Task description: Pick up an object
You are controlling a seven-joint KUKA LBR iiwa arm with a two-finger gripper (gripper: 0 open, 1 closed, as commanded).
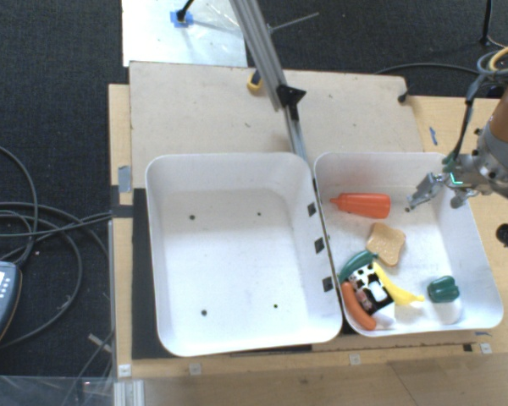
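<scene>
Taking the right bin as the landmark, a cluster of toys is crowding its near wall: a green pepper is sitting toward the near right corner with a white piece just beside it, while a yellow banana, a black-and-white block and an orange-red hot dog are lying pressed together toward the near left corner. A slice of toast is resting just beyond that cluster, near the bin's middle. Farther in, an orange bottle is lying on its side near the left wall. Over the far right part, the gripper is hanging above the floor, apart from every toy, holding nothing; how wide it is parted cannot be told.
</scene>
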